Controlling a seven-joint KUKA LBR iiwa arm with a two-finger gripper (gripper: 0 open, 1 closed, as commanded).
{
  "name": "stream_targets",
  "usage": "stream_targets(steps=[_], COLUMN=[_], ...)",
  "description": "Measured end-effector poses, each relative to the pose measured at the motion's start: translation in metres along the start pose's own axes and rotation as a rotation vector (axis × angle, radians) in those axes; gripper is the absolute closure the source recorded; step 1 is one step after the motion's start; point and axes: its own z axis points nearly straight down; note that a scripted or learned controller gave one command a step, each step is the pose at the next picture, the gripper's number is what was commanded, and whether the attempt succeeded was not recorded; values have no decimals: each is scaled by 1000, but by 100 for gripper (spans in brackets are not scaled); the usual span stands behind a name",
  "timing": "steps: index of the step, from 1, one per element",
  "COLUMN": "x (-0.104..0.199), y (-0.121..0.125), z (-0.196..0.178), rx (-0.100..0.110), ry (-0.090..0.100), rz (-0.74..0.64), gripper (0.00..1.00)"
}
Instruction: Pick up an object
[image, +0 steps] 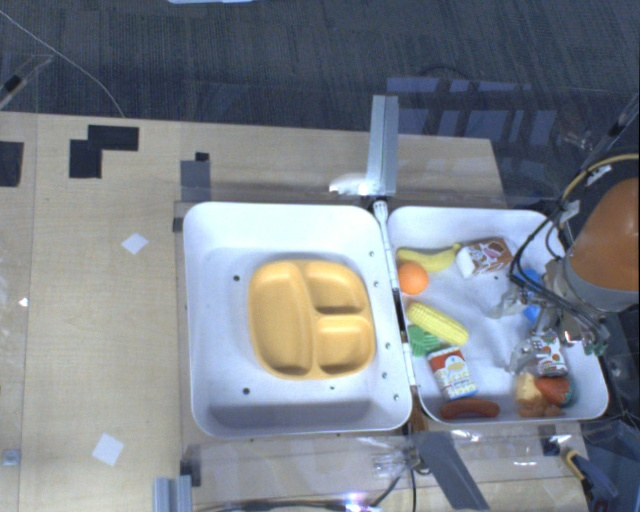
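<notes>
Nearest the camera, at the near wall of the right shallow white bin (590, 405), lies a dark red sausage-shaped piece (470, 408); right of it sits a mixed orange-and-red toy food piece (545, 392).

Worktop (90, 330): pale wood, bearing two bins side by side, several black patches at far left.

Left shallow white bin (210, 300): one yellow three-compartment plastic tray (310, 317), lying flat near its middle.

Right bin, contents counted:
- one yellow toy banana (428, 259), far left corner;
- one small orange ball (412, 279), touching the banana's near side;
- one yellow toy corn cob with green husk (436, 325), against the left wall;
- one small red-and-white can (453, 373), just near the cob;
- one brown-and-white packet (485, 256), right of the banana;
- one small white-and-red packet (548, 355), under the arm's tip.

Grey arm with orange band (610, 250): reaches in from the right, over the bin's right half, cables trailing around it. End effector (545, 330) stands low over the small white-and-red packet; whether its fingers are apart or together cannot be told, nor whether anything is gripped.
</notes>
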Motion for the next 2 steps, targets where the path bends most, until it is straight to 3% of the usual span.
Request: stream_targets(steps=[1, 2], x=[-59, -14], y=[21, 24], z=[-18, -20], rx=[-1, -1], ry=[-1, 3], rz=[310, 392], gripper=[0, 0])
